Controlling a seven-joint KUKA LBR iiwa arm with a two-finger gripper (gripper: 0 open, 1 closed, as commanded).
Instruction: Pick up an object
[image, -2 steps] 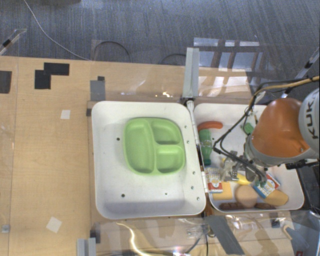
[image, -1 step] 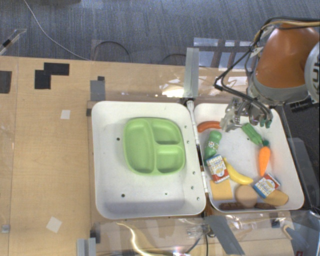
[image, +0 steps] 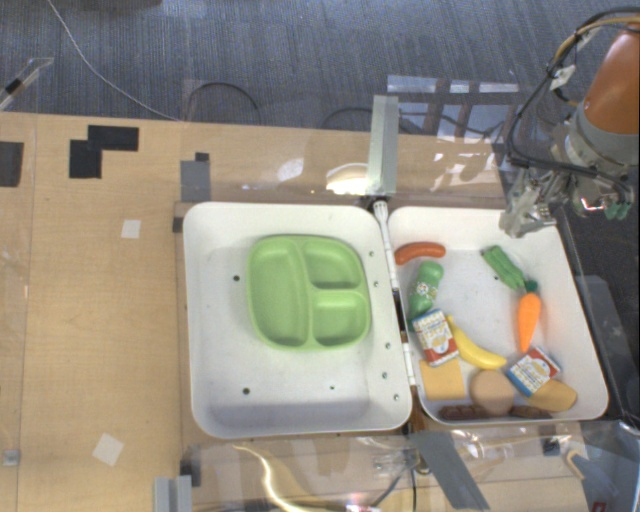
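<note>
Nearest the camera sat the left bin (image: 215, 400), holding a green divided plate (image: 306, 291). Beside it, the right bin (image: 590, 360) held the toy food; its carrot (image: 528, 317) lay below and just left of the gripper (image: 527, 212), which hovered over the far right corner, fingers apart and holding nothing.

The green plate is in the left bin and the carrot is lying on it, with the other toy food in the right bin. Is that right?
Not quite. The carrot is not on the green plate. The camera view shows it lying in the right bin with the other toy food, between the green vegetable and the small box. The plate is in the left bin, as you said.
</note>
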